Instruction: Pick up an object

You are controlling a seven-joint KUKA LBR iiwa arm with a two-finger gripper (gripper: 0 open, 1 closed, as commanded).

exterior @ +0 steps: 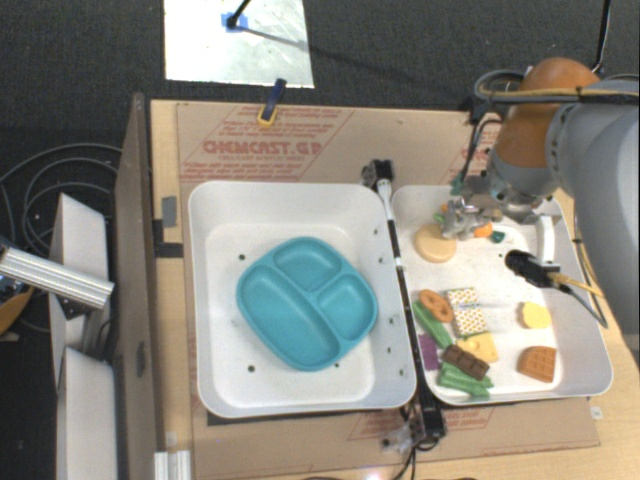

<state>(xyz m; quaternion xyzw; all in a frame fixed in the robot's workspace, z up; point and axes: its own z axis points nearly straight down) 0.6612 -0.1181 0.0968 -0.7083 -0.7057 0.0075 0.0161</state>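
Observation:
In the right bin lie several toy foods. My gripper hangs low over that bin's far left part, just above and right of a tan round biscuit. A small orange and green piece lies right beside the gripper. Nothing shows between the gripper and the biscuit. Nearer the front lie a brown pretzel, a green bean, two checkered crackers, a yellow cheese wedge, a chocolate bar, a yellow piece and a waffle.
The left bin holds a teal divided plate. A ridge separates the two bins. The arm reaches in from the upper right. Cardboard lies behind the bins.

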